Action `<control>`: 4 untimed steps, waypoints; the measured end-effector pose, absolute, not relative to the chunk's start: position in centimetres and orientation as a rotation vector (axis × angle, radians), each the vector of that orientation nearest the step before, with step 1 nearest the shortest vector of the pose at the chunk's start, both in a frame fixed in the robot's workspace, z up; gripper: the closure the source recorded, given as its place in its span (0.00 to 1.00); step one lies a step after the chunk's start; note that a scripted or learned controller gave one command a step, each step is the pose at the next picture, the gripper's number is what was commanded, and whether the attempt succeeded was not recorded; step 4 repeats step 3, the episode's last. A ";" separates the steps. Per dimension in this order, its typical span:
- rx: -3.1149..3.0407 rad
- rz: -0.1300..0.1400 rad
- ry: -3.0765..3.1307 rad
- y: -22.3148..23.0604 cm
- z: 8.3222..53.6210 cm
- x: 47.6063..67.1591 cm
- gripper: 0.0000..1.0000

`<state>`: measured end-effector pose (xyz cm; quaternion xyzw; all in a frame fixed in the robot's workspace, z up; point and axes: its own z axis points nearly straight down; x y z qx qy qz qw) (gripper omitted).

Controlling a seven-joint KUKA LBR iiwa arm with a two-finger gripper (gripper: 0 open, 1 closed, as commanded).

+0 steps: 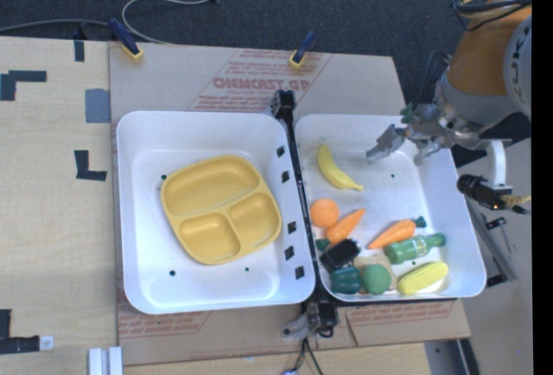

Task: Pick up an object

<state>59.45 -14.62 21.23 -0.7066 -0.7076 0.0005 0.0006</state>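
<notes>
Two white bins side by side. Left bin (138, 192) carries a yellow divided plate (220, 207). Right bin (406, 192): banana (335, 170) near the divider, just left of the fingers (404, 146), apart from them. Fingers spread open, holding nothing. Cardboard-covered bench (251, 79), dark carpet behind.

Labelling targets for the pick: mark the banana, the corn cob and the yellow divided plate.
banana (337, 170), camera view, middle of its curved body.
corn cob (421, 277), camera view, centre of the yellow kernels.
yellow divided plate (210, 181), camera view, floor of its largest compartment.
</notes>
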 end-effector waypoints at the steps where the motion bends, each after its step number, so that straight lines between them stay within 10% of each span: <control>1: -2.220 -0.004 -2.226 -9.3 8.6 62.8 0.00; 2: -2.219 -0.001 -2.227 -9.3 9.5 62.8 1.00; 4: -2.218 -0.001 -2.225 -2.1 18.5 62.7 1.00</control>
